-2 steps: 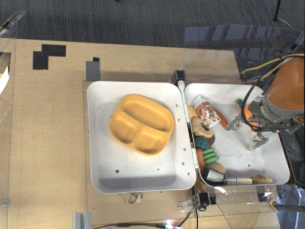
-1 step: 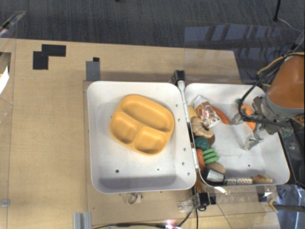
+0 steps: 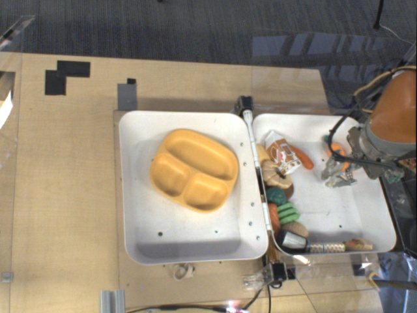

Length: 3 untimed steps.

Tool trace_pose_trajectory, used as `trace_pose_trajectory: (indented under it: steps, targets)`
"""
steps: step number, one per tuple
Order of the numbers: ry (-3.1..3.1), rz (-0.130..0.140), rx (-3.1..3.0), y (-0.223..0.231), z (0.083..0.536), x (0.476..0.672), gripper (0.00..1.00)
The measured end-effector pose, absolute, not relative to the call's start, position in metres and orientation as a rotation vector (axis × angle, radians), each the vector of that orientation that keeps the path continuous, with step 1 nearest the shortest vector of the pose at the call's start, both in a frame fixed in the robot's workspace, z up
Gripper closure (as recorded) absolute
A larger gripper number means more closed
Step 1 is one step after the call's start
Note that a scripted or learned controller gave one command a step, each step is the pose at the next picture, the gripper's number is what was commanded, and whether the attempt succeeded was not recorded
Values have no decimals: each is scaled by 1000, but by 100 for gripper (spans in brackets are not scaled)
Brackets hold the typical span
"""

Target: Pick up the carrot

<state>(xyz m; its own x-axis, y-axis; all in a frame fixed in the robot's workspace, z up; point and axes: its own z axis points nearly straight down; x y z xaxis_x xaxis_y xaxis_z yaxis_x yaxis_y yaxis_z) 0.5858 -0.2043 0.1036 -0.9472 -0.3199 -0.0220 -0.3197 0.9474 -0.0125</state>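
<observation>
The pale wooden counter (image 3: pixel 65 194) is carrying two shallow white bins; the left bin (image 3: pixel 140 240) is holding a yellow three-compartment plastic tray (image 3: pixel 194 169). In the right bin (image 3: pixel 365 220), toys are crowding its left wall, the small orange carrot (image 3: pixel 303 157) lying just beside them. The jaws (image 3: pixel 339 175), hanging near the right edge, are spread and pinching nothing.

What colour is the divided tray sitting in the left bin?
Yellow-orange all over, with no pattern. The divided tray shows best in the camera view, resting in the left bin.
</observation>
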Motion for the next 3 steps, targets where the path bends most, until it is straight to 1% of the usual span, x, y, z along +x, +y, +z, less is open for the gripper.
trace_pose_trajectory:
  steps: [1,2,3]
  targets:
    - [2982,-12,-929,-205,91,547,100]
    - [2493,-19,-1884,-204,91,547,100]
    - [2493,-19,-1884,-204,90,546,0]
